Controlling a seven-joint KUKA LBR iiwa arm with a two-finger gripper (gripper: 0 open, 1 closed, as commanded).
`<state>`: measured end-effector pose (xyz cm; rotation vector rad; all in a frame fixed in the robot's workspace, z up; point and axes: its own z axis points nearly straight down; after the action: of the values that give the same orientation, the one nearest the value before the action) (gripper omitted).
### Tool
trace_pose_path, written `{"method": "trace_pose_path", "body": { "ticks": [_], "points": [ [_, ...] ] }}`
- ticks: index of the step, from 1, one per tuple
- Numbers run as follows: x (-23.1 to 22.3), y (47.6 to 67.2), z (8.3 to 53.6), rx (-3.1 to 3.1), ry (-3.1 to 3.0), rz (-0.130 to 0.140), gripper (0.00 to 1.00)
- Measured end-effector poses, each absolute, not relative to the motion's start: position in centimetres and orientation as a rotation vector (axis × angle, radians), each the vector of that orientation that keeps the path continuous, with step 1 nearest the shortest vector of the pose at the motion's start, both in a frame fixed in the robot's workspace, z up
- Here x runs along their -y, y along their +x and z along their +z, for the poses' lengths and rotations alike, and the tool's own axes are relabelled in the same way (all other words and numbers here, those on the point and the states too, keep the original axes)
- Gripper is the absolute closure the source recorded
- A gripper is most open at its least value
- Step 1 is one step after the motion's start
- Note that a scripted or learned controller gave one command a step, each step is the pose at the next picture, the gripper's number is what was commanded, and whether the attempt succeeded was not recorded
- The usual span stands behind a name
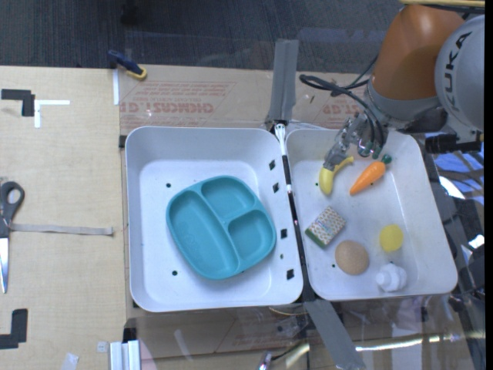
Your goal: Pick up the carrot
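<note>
Low in the frame, a white bottle [390,277] stands in the right bin [431,230]. My hand [356,139] hovers at upper right; its state I cannot tell. Just lower-right lies the carrot [367,176], pointing lower-left.

Glossy white plastic bins [146,280]; matt teal tray [221,227] (plastic-looking).

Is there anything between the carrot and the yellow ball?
No. In the camera view, the stretch from the carrot down to the yellow ball is bare white bin floor. The sponge lies off to the left.
</note>
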<state>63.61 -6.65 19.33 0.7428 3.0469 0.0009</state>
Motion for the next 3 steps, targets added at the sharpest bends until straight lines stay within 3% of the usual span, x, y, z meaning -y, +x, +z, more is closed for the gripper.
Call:
{"method": "trace_pose_path", "body": {
  "ticks": [1, 2, 3],
  "points": [
    [11.2, 59.4, 10.3, -3.132, -0.107, -0.001, 1.0],
    [18.6, 59.2, 12.6, -3.051, -0.713, -0.004, 1.0],
    [16.8, 60.5, 27.0, -3.028, -0.809, -0.001, 1.0]
  ]
}}
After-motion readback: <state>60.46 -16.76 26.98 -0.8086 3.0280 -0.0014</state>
